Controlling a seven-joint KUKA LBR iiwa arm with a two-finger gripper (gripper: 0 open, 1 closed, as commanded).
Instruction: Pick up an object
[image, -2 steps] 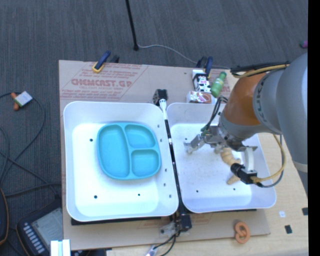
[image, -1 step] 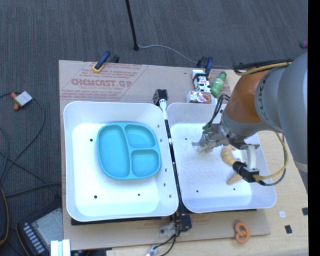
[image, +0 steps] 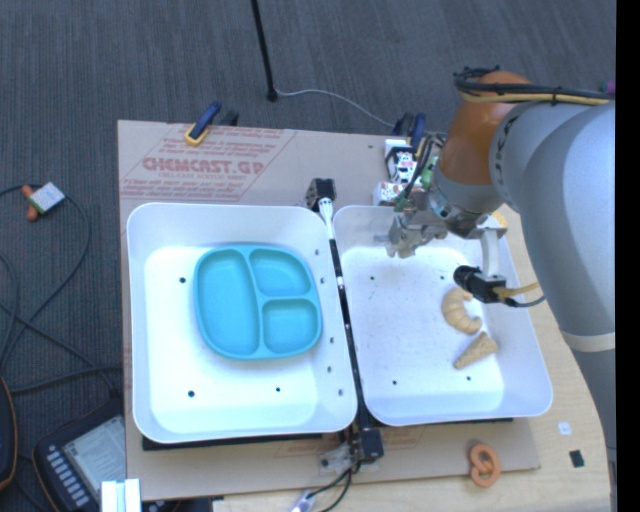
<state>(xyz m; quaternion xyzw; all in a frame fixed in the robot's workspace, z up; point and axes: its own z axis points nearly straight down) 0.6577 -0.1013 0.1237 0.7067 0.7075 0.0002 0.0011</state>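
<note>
Hovering at the far edge of the right bin (image: 400, 345), the hand (image: 403, 238) hangs from a wrist bent steeply down, probably so it can drop straight onto a target. Nothing is visibly caught in it, and from this angle I cannot tell whether it is spread or pressed together.

The likely targets are a croissant (image: 460, 311) and a cone (image: 477, 350). Both lie on the bin floor nearer the camera than the hand and off toward the arm's side, the croissant closer to the hand and the cone just past it. They lie apart from each other, which should leave room to close on one alone.

Across the divider from the hand, the left bin (image: 142, 300) holds a blue plate (image: 258, 300), flat and wide, probably a poor fit for a pinch. The pick looks not yet begun.
</note>
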